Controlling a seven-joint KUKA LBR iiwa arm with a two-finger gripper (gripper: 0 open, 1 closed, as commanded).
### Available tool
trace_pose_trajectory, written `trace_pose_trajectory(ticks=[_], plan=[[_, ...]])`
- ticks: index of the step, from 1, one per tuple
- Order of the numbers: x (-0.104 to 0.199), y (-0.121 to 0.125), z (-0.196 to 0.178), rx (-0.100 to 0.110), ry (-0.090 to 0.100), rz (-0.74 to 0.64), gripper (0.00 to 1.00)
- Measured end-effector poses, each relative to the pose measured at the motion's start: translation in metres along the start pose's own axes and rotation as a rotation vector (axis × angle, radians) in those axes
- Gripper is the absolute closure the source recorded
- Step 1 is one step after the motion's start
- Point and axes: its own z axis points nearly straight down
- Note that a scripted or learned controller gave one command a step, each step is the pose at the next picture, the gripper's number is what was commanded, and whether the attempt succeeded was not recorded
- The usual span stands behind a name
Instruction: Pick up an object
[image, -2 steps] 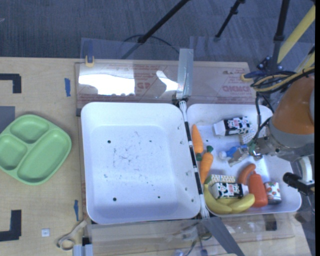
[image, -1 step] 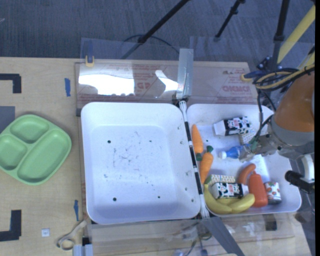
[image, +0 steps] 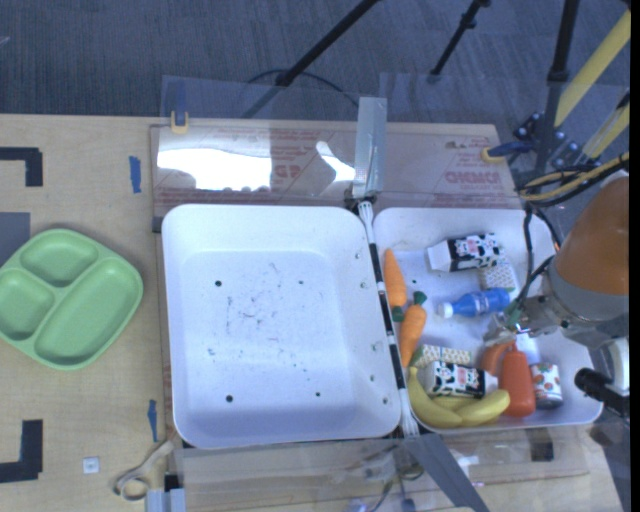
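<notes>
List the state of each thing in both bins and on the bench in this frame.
Left bin: nothing in it.
Right bin: holding the toys.
Two carrots: lying along the divider.
Blue bottle: on its side.
Upper cow-print carton: lying flat.
Banana: lying at the near wall.
Green plate: on the bench, nothing on it.

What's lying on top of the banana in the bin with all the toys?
A black-and-white cow-print carton rests across the banana, with a red-orange sausage-shaped toy against the banana's right end. Whatever lies beneath the banana is covered.
</notes>
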Motion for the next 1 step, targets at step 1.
trace_pose_trajectory(ticks=[1], plan=[[0.0175, -0.0017, -0.1599, 0.009, 0.001, 0.112, 1.0]])
